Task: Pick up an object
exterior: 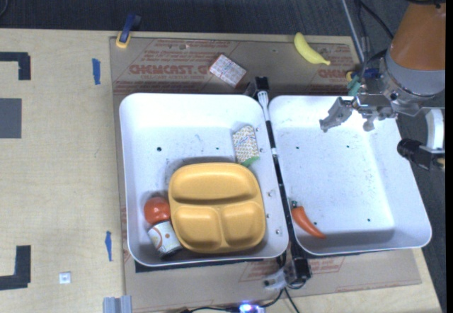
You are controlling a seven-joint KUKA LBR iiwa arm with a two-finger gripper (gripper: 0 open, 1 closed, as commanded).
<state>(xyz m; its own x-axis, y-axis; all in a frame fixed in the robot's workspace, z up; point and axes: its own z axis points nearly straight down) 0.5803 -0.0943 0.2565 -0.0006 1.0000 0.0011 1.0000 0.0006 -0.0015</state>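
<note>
Carrot (306, 221) at right bin (354, 163) near-left edge, pincer (347, 115) above

Resting on a pale wooden bench (56, 184): a brown printed cardboard sheet (177, 64), bearing two shallow white plastic bins side by side, left (134, 163) and right (396, 184). Lying on the cardboard behind the bins: a small yellow banana (310, 49) and a small checked packet (227, 70). Clinging to the cardboard's far left corner: a blue clamp with a yellow tip (127, 29). Sticking to the wood: blue tape strips (96, 71), black markings (15, 66).

Grey arm (419, 57), orange band, black cables
</note>
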